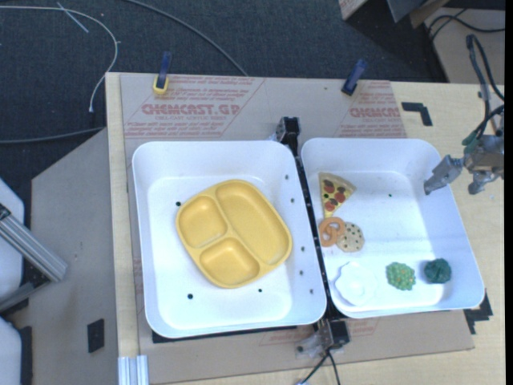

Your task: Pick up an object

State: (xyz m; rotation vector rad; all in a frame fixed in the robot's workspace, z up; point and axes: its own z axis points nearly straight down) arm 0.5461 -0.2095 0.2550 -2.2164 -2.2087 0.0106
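Camera view: pincer (457,179) hangs over right bin (417,152) at its right rim, fingers spread, holding nothing. Pizza slice (335,192), pretzel (330,230), cookie (350,237) lie along its left wall; white piece (355,282), two green pieces (401,276) near the front edge. Centre floor open. Yellow tray (233,233) in left bin (152,215). Arm cut off at the frame's right.

Both bins: smooth glossy white plastic, left bin (152,215), right bin (461,231). Yellow divided tray (232,231): smooth plastic, soft sheen. Worktop (264,103): matt tan board, looks like cardboard or fibreboard, red print. Floor (48,79): dark, rough carpet-like weave. Toy foods matt; broccoli pieces (401,276) rough-textured. Gripper (461,171): grey, metal-looking.
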